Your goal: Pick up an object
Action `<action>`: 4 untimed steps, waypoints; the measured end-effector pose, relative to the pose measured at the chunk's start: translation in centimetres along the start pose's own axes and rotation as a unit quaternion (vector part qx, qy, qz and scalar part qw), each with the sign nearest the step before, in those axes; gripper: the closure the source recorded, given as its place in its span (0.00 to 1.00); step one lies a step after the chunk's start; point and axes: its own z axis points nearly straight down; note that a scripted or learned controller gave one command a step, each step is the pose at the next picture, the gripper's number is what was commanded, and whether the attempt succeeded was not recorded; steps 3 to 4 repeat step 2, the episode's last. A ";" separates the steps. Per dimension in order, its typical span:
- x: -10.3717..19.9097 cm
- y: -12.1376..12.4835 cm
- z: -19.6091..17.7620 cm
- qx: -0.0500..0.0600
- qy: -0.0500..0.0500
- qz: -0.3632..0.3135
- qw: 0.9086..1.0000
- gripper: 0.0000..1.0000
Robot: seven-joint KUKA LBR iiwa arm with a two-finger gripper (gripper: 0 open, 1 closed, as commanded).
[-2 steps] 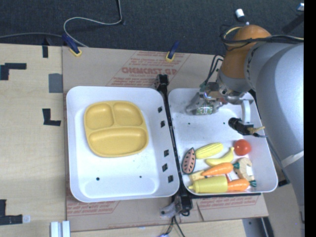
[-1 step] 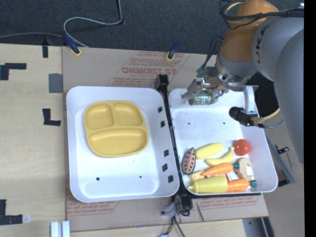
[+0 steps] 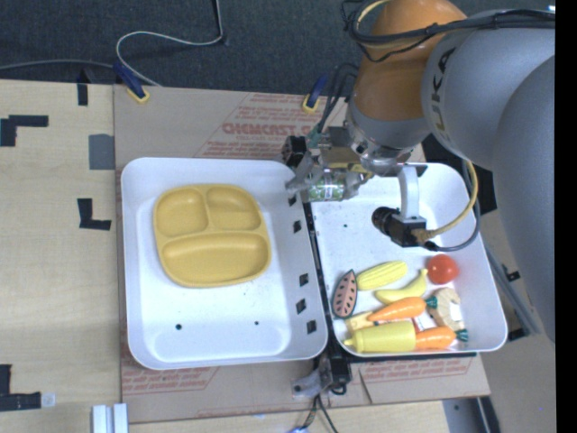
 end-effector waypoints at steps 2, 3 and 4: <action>7.8 -5.5 -0.7 0.001 0.000 0.000 1.000 1.00; 7.8 -5.5 -0.7 0.001 0.000 0.000 1.000 1.00; 7.8 -5.5 -0.7 0.001 0.000 0.000 1.000 1.00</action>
